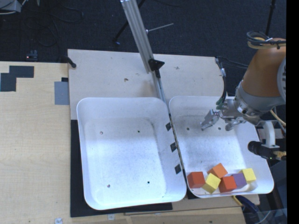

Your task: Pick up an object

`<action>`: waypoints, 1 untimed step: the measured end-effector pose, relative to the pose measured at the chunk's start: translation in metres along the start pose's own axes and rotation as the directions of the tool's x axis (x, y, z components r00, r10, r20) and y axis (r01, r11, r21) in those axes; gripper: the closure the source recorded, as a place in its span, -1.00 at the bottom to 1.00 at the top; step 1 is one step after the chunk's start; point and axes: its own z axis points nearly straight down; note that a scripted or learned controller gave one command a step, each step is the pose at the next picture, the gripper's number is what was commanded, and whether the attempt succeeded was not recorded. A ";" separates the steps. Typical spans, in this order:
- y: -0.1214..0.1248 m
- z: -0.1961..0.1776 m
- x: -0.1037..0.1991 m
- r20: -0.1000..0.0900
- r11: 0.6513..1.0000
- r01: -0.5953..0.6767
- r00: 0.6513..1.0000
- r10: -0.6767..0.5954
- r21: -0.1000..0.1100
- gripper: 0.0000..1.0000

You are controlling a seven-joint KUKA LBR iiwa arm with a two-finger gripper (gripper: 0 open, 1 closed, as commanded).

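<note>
small coloured blocks, red (196,178), orange (217,170), yellow (211,183) and purple (239,179), sit bunched against the near wall of the right shallow white bin (201,146), probably slid there along the sloped floor. end effector (217,119) hangs over the bin's far half, well apart from them; fingers look spread, nothing between them. left white bin (93,125) is bare on the pale surface (32,139).

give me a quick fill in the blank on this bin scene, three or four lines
1. All the blocks lie in the ____ bin.
2. They cluster at that bin's ____ edge.
3. The arm's band is ____.
4. The gripper hangs over the right bin's ____ half.

Missing words: right; near; orange; far
</note>
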 end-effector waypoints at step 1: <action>-0.008 0.077 -0.001 -0.001 1.000 -0.001 1.000 0.001 0.008 -1.00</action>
